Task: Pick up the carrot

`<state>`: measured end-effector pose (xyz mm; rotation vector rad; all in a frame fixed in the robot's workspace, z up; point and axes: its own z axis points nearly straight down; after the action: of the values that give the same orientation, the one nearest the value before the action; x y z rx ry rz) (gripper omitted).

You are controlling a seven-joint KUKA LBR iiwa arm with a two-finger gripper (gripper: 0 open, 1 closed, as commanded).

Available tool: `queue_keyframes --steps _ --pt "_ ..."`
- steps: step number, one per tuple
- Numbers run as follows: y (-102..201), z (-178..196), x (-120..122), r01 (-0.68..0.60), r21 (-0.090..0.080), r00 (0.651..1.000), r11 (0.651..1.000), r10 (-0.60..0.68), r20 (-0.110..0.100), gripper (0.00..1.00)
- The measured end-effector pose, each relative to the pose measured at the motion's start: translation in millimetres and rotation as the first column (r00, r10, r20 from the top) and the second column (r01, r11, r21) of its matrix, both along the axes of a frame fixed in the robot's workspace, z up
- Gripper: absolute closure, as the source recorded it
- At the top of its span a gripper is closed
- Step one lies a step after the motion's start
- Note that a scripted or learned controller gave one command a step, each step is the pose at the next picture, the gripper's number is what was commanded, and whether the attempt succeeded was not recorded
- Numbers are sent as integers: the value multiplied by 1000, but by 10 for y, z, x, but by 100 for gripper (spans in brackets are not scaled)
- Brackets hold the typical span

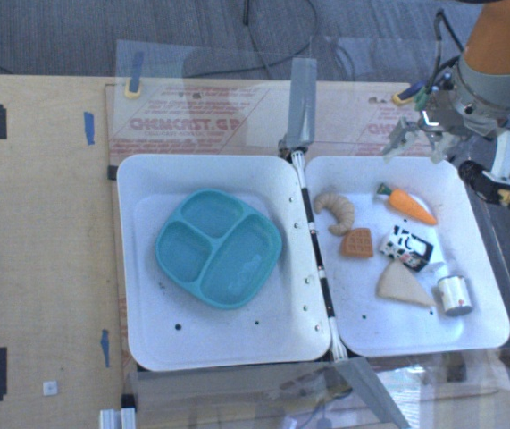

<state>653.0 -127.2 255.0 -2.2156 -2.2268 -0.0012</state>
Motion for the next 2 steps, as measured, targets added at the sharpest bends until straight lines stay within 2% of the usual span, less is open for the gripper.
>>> queue_keyframes --steps 1,2 --pt "-626 -1432 141 -80 -1 997 997 80 1 0" --pt "-722 -1621 145 -484 0 875 875 484 -4 0"
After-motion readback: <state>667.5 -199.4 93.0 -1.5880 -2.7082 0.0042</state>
